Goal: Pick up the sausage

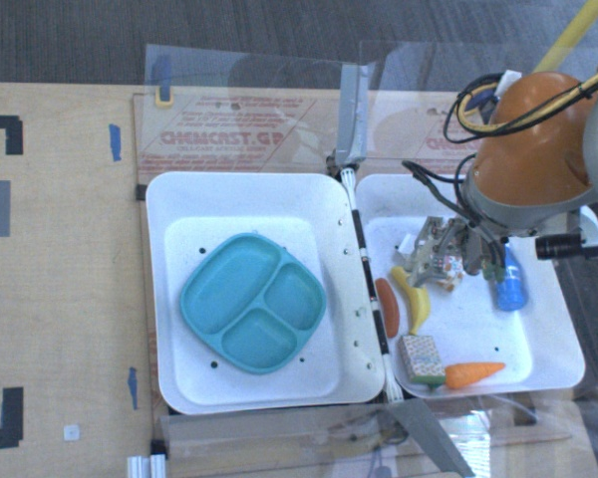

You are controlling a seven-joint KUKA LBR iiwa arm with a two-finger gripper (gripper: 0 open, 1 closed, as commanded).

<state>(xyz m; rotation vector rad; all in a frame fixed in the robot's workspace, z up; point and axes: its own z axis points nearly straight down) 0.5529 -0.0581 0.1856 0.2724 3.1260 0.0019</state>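
Note:
The sausage, a reddish-brown link, lies lengthwise along the left wall of the right bin. A yellow banana rests just to its right. My gripper hangs over the middle of the right bin, up and to the right of the sausage and apart from it. Nothing shows between its fingers.
A blue bottle lies right of the gripper. A sponge block and a carrot sit at the bin's front. The left bin holds a teal divided plate. The orange wrist looms over the bin's back right.

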